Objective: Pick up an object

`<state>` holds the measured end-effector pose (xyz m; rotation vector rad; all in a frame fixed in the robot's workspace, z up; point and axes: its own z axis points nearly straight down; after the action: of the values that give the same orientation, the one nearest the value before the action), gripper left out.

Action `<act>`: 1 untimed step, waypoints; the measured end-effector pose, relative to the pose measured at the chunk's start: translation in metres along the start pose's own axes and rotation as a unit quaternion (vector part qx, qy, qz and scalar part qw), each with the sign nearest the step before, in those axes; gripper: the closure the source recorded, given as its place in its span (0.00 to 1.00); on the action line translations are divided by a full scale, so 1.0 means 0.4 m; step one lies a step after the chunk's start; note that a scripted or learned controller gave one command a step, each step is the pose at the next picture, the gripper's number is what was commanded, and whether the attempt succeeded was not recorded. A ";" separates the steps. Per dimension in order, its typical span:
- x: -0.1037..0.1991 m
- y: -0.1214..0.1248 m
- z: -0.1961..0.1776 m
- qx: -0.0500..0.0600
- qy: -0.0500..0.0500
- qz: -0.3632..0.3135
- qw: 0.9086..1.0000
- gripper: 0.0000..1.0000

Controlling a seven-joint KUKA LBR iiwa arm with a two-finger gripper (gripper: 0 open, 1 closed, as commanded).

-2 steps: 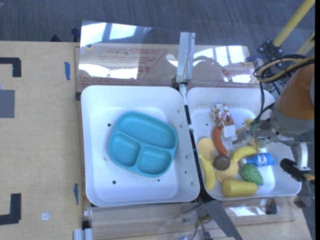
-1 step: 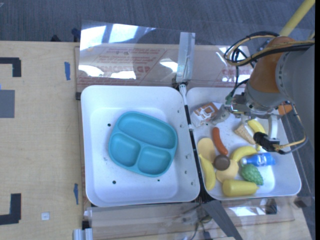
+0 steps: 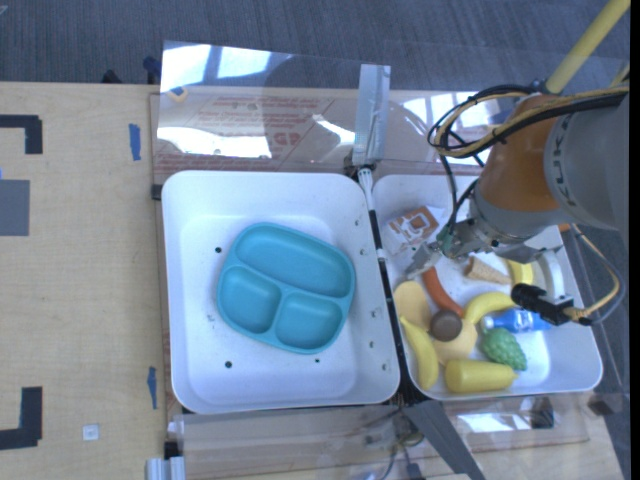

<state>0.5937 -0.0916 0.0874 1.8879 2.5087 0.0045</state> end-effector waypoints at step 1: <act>-0.004 0.005 -0.031 -0.004 -0.002 0.001 1.000 1.00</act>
<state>0.5961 -0.0925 0.0998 1.8854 2.5010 0.0095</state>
